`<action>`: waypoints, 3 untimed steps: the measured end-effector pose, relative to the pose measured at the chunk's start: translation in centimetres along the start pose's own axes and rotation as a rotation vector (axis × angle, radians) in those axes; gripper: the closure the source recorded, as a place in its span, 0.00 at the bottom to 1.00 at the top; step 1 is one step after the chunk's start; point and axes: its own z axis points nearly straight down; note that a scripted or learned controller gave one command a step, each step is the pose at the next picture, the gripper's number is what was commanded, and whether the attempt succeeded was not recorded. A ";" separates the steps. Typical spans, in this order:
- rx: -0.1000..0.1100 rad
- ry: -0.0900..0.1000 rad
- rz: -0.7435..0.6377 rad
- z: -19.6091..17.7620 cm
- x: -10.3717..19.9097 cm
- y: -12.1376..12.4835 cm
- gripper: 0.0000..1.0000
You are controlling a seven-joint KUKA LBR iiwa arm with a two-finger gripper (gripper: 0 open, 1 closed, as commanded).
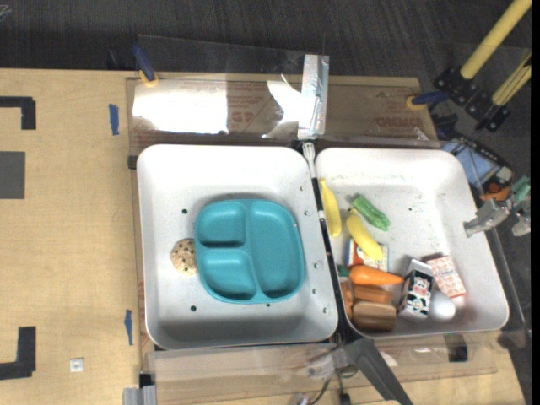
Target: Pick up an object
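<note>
In the camera view, the gripper (487, 220) is seen at the right rim of the right bin (380, 157), raised over the bin's edge rather than down among the contents. Whether it is spread or closed cannot be told from this angle, and nothing is seen to be held by it. No single object is named by the task, so the candidates are taken to be the toys heaped in the right bin. A banana (330, 210) lies along the dividing wall, and a green vegetable (369, 212) and a yellow piece (364, 239) lie just beside it. A carrot (375, 277) and a brown block (374, 314) are packed against the near left corner. A black-and-white carton (416, 289), a red-and-white box (446, 277) and a white egg (442, 308) are pressed together near the front wall. This crowding is judged to come from loose pieces settling toward the low side. The far half of the right bin is left bare, so open room for a descent is offered there, while the walls hem in the cluster. In the left bin (169, 175) a teal divided plate (251, 249) fills the middle, and a cookie (184, 256) is tucked against its left edge.
</note>
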 end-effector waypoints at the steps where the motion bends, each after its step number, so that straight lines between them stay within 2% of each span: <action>1: -0.011 -0.005 -0.075 17.1 2.2 -0.4 0.00; 2: -0.030 -0.014 -0.194 17.9 8.1 6.1 0.00; 3: -0.023 -0.010 -0.097 18.0 9.2 10.3 0.00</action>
